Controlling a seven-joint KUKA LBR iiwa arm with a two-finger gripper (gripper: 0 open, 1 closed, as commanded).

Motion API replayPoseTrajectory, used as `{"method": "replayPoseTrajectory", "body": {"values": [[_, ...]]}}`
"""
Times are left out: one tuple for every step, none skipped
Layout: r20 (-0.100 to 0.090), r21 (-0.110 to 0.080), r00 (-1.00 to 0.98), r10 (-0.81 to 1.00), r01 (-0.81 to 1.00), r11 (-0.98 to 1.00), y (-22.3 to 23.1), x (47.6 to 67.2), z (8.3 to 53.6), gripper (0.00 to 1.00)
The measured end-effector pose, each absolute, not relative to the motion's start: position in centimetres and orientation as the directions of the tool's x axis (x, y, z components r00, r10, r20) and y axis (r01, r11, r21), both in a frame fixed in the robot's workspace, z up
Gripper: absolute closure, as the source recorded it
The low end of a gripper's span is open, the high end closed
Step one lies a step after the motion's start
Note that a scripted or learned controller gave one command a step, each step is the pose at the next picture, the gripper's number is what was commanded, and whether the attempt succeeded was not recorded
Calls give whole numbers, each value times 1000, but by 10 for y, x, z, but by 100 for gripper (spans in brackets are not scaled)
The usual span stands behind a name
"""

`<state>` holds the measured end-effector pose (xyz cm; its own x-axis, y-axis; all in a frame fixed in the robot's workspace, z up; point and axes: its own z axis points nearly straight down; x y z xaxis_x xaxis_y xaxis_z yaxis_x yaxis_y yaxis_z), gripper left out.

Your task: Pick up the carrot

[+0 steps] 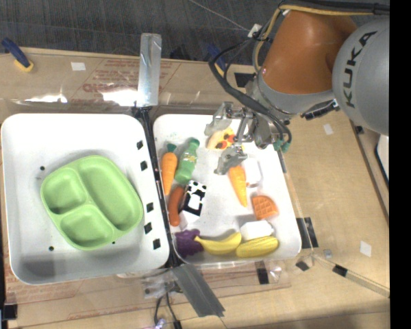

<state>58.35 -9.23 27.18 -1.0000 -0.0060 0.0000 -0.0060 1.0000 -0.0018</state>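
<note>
An orange carrot (pixel 238 184) lies in the middle of the right bin (pixel 286 184), pointing toward the front. My gripper (pixel 233 153) hangs right above its thick top end, touching or nearly touching it. A second orange carrot (pixel 168 169) lies along the bin's left wall, beside a green bottle (pixel 188 160). Below it lies a darker orange-red piece (pixel 175 205).
The right bin also holds a black-and-white cube (pixel 194 197), a waffle-like orange piece (pixel 264 206), a banana (pixel 218 242), a yellow piece (pixel 257 247), a purple item (pixel 186 239) and a small yellow toy (pixel 221 140). In the left bin (pixel 20 149) sits a green divided plate (pixel 90 201).
</note>
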Motion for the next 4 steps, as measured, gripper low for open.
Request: {"method": "replayPoseTrajectory", "body": {"values": [[7, 0, -999, 41, 41, 999, -143, 591, 190, 0], [0, 0, -972, -234, -234, 972, -211, 584, 92, 0], [-4, -1, -971, -240, -240, 971, -209, 586, 104, 100], [0, 1, -991, -136, -136, 991, -209, 519, 101, 100]]}}
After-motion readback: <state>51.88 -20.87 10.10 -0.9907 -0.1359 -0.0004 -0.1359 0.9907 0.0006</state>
